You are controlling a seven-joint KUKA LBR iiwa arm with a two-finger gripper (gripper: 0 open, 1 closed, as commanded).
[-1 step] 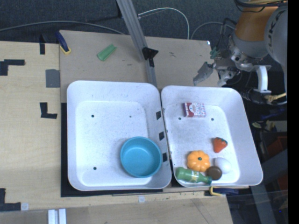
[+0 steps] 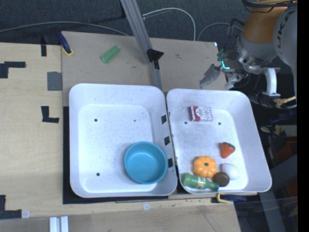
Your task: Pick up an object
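The right bin [image 2: 251, 124] holds several small objects. A red and white packet [image 2: 200, 113] lies near its far wall. A red strawberry [image 2: 227, 150] sits at the right. Crowded at the near edge are an orange pumpkin [image 2: 205, 166], a white egg [image 2: 231, 170], a brown ball [image 2: 221, 179] and a green bottle [image 2: 198, 181] lying on its side. My gripper [image 2: 220, 78] hangs above the far rim of the right bin, beyond the packet. It is open with nothing between its fingers.
A blue bowl [image 2: 145, 162] stands in the left bin [image 2: 96, 105] near its front right corner. A grey pole [image 2: 137, 23] slants over the bench behind the bins. A green block [image 2: 110, 54] lies on the bench at the back.
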